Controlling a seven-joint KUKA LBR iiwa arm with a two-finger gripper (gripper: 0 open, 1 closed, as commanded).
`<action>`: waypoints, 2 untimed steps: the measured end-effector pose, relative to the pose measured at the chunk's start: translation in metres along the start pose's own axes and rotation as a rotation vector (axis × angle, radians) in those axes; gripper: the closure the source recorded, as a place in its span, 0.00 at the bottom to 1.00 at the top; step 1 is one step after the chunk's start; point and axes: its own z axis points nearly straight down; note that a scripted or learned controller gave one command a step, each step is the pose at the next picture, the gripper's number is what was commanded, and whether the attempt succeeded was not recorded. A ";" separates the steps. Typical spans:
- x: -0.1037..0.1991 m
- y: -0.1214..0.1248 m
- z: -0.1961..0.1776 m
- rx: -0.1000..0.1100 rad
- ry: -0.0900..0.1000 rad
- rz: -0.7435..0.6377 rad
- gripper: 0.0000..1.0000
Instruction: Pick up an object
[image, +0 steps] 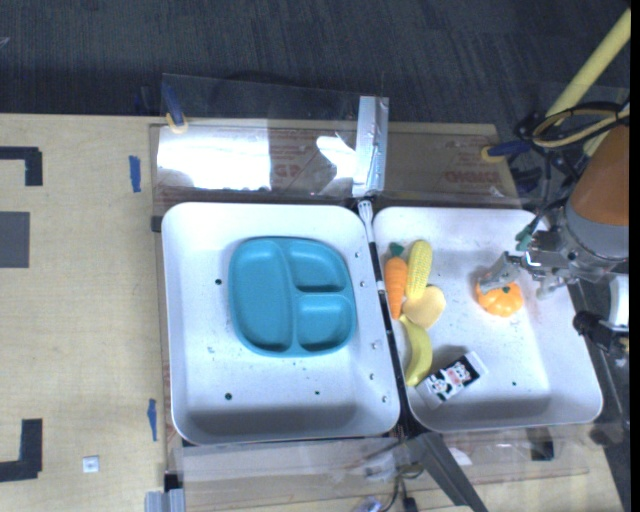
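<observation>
Two shallow white plastic bins sit side by side on the pale wooden bench (80, 330). The left bin (200, 400) holds a teal plastic plate (292, 296) with three compartments, lying flat near its middle. The right bin (560, 390) holds the smaller things.

The grey arm (600, 215), with its orange band showing at the upper right, reaches in over the right bin's right edge. Its metal two-finger gripper (512, 268) hangs just above a small orange toy pumpkin (500, 298), which lies in the right half of that bin. Whether the gripper touches or grasps the pumpkin cannot be told from this slant, nor can its spread.

Along the right bin's left wall lie a yellow toy corn cob (420, 262) and an orange toy carrot (396, 285), side by side and touching. Below them a pale yellow rounded piece (427, 306) overlaps a yellow toy banana (417, 352). Just beside the banana's lower end lies a small black-and-white printed card or packet (453, 377), tilted, near the bin's front wall.
</observation>
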 end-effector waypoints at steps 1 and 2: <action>-0.016 0.023 0.053 -0.010 0.005 -0.045 0.00; -0.016 0.023 0.044 -0.010 0.004 -0.046 1.00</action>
